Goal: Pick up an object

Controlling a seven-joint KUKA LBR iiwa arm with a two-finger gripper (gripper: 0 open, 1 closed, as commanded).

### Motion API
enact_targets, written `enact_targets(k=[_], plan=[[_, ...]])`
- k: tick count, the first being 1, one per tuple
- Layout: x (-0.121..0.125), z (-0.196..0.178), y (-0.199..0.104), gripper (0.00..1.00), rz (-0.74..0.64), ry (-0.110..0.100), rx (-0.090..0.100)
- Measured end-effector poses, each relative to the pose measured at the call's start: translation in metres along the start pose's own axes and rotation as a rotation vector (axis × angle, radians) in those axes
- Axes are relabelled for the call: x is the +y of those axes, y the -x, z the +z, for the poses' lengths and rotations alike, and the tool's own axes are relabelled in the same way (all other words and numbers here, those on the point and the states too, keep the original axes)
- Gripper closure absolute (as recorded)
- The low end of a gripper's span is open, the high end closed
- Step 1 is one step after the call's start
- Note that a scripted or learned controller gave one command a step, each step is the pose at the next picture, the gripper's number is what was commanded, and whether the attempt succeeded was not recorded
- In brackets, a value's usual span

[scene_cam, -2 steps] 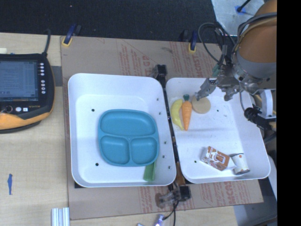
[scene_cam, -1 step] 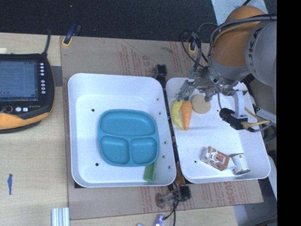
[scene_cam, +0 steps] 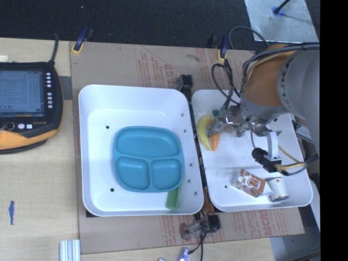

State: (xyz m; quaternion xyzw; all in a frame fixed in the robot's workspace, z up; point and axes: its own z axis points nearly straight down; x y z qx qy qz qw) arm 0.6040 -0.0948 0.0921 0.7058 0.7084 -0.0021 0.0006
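Claw beside banana and carrot; grip unclear, wrist possibly blocking view.

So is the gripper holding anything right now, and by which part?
Cannot be told: the gripper sits beside the banana and carrot, its tips hidden.

A yellow banana lies curved along the left wall of the right bin, right of the frame's centre, with an orange carrot touching its right side and pointing down. Lower right in the frame, a small brown and white carton lies flat and tilted, and just right of it a white cup lies on its side. In the left bin, a blue divided plate sits near the frame's centre, with a green piece just below its lower right corner against the bin's near wall.
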Motion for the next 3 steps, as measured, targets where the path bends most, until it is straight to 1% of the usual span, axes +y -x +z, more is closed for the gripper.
enact_targets(k=[1, 2, 3], plan=[[0.042, 0.0, 0.003, 0.0, 0.0, -0.002, 0.001], [0.042, -0.011, 0.003, 1.0, -0.001, -0.003, 0.002], [-0.006, -0.101, -0.039, 1.0, -0.001, 0.0, 0.004]])
